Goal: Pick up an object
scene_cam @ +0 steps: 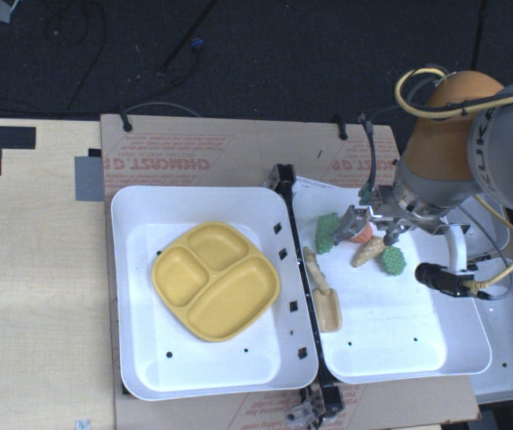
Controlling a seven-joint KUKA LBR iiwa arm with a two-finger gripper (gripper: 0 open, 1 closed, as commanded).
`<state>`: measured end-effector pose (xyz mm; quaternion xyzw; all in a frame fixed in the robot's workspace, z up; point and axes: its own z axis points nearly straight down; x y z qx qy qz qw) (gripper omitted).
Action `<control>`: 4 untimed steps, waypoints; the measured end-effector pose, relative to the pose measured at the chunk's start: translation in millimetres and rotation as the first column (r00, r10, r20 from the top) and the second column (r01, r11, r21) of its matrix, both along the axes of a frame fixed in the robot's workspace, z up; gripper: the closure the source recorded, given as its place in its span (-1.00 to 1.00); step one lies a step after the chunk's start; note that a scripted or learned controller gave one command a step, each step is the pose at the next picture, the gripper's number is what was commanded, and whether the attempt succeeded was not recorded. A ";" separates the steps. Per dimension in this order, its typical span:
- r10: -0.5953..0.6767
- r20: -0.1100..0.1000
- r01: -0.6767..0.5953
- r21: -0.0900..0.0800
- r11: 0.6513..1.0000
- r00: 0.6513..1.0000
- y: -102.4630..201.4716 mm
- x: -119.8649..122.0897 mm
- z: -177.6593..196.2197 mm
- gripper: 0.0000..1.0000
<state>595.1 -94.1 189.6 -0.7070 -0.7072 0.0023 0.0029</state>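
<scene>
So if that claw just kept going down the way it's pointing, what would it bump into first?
Probably the orange toy piece directly under the gripper, beside the green piece; height is hard to judge from above.

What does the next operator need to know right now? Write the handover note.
Gripper: low in the right bin, among the small items at its far side; whether the fingers are open or shut cannot be told, and nothing shows held.
Right bin: green piece and orange piece by the gripper, tan piece, second green piece, wooden spatula along the left wall.
Left bin: yellow divided plate.
Done: arm is down at the items.
Left: grasp one and lift it; no pick confirmed yet.
</scene>
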 end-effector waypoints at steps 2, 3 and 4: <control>-0.003 0.005 0.003 -0.004 1.000 1.000 1.8 -8.2 -102.6 -1.00; -0.007 0.003 0.007 -0.001 1.000 1.000 2.1 -8.6 -92.0 1.00; 0.000 0.008 0.000 -0.001 1.000 1.000 1.0 0.8 -44.0 1.00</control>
